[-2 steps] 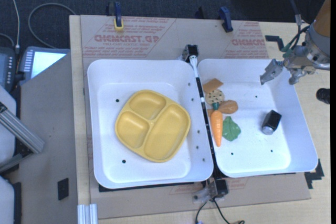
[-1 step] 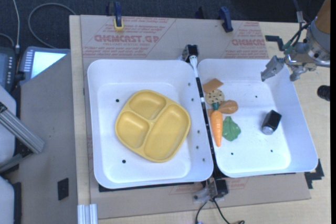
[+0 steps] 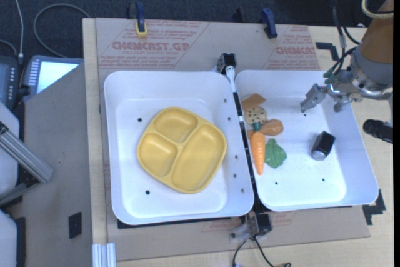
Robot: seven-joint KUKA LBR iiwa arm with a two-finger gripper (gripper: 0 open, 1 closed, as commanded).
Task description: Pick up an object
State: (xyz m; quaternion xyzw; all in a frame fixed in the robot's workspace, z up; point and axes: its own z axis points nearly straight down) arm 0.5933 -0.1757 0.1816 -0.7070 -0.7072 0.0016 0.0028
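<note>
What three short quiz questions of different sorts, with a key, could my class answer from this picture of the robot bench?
1. True or false: the yellow divided plate lies in the left bin.
2. Which thing lies nearest the gripper? A. the carrot B. the black cylinder C. the green leaf
3. Fill in: the carrot lies along the ____ wall of the right bin.

Key:
1. True. The plate sits in the middle of the left bin.
2. B. The black cylinder lies just below the gripper in the picture; the food pieces lie farther left.
3. Left. It lies lengthwise beside the divide between the bins.
</note>
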